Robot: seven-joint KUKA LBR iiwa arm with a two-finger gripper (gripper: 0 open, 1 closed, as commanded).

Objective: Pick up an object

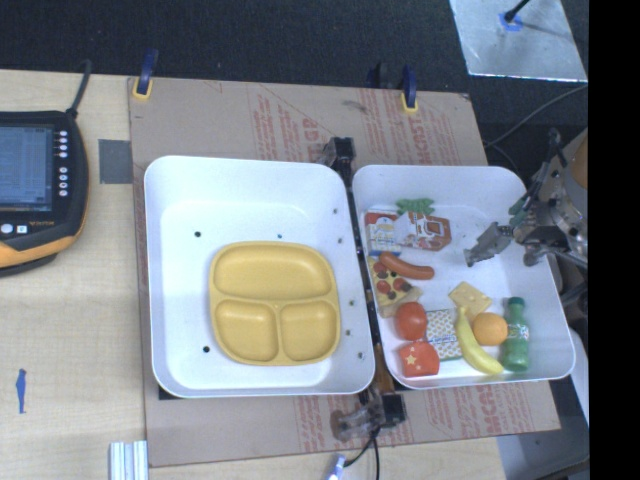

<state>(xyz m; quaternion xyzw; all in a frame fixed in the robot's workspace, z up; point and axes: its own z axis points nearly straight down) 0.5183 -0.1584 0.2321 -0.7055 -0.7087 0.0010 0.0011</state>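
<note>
My claw [508, 243] hangs over the right bin [450, 180], near its right wall, in the bare upper-right part. One grey finger [487, 245] points left and down, a second dark one [533, 251] sits just right of it, with a gap between them; the claw looks open and nothing is between the fingers. My wrist and cables crowd the right edge above it.

All the toys lie in the right bin, left and lower parts. A carton [408, 232] with red print lies flat at the upper left, a green sprig [416, 207] touching its top edge. Below it a hot dog [407, 266], then a pizza slice [392, 288] against the left wall. A tomato [410, 320] sits under those, a red strawberry [419, 358] at the bottom left. A small blue-print pack [443, 330] lies between tomato and banana [474, 350]. A cheese wedge [468, 297] is just above the banana, an orange [490, 329] touches the banana, and a green bottle [515, 336] lies just right of the orange by the right wall.

The nearest toy to the claw is the cheese, below and left, apart from it.

The left bin [180, 193] holds a yellow tray [272, 301] with three wells. Both bins sit on cardboard [250, 118] on the bench [60, 348]. A pendant [35, 193] lies at the far left.
</note>
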